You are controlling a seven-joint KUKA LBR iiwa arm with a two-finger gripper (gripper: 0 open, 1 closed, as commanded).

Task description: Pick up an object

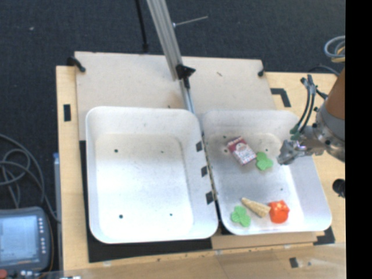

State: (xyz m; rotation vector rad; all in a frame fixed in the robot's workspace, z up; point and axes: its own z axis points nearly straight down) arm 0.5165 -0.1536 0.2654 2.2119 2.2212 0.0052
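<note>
Over the right bin (308,179), the gripper (286,155), its opening impossible to judge, hovers just beside a green toy (264,161), seemingly lining up for a grasp.

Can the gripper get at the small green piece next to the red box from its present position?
Probably yes: the gripper hangs just right of the green piece, nothing between them.

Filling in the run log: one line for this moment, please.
gripper: over right bin, nothing held | nearest: green piece | left bin
</note>
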